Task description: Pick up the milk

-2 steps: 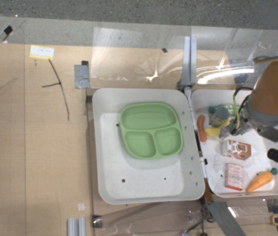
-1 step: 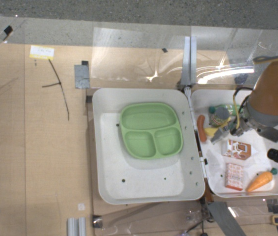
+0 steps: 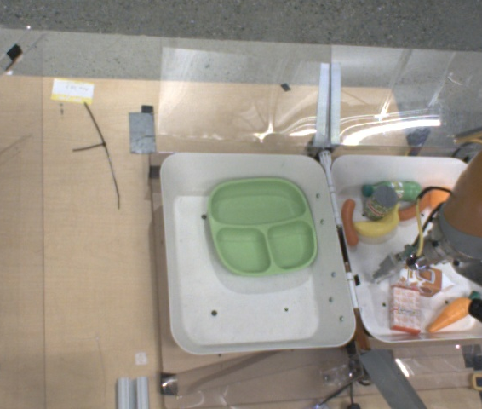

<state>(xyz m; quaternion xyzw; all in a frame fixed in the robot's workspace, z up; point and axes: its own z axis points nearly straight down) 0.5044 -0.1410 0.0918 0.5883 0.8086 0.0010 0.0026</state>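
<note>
Arm's down in the right bin, gripper [image 3: 411, 258] right over the milk

Milk [image 3: 406, 306] lies flat at the near edge of the right bin [image 3: 369, 331], carrot [image 3: 450, 313] just beside it on the right. Gripper is just behind the carton, can't tell if fingers are open or closed tbh. Further back: banana [image 3: 377, 226], bottle [image 3: 394, 192], sausage [image 3: 348, 221]. Left bin [image 3: 181, 313] has a green tray [image 3: 262, 225].
</note>
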